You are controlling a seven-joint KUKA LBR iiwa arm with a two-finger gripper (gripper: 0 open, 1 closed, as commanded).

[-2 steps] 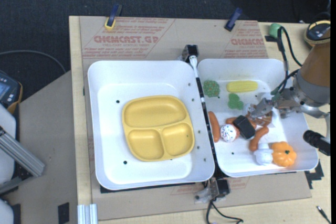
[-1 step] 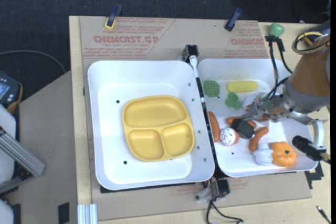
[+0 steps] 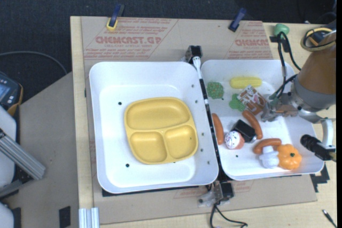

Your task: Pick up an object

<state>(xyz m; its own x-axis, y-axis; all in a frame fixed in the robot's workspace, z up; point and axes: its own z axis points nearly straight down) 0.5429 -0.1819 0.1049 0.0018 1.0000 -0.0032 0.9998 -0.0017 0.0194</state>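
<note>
The right bin [image 3: 299,128] holds several toy foods: a yellow corn cob [image 3: 246,82], a green broccoli piece [image 3: 215,89], a brown and white patterned piece [image 3: 249,96], a red sausage [image 3: 253,123], an orange sausage [image 3: 217,128], a black block [image 3: 245,129], a white and red ball [image 3: 233,140], a curved orange sausage [image 3: 267,144], a white piece [image 3: 269,159] and an orange pumpkin [image 3: 289,157]. My gripper [image 3: 271,111] hangs low over the bin's right half, just right of the patterned piece and the red sausage. Nothing is visibly lifted.
The left bin [image 3: 107,115] carries a yellow divided plate [image 3: 160,130]. A black divider with clips [image 3: 203,99] runs between the bins. The arm's orange band [image 3: 320,69] and cables [image 3: 286,56] cover the right bin's far right corner.
</note>
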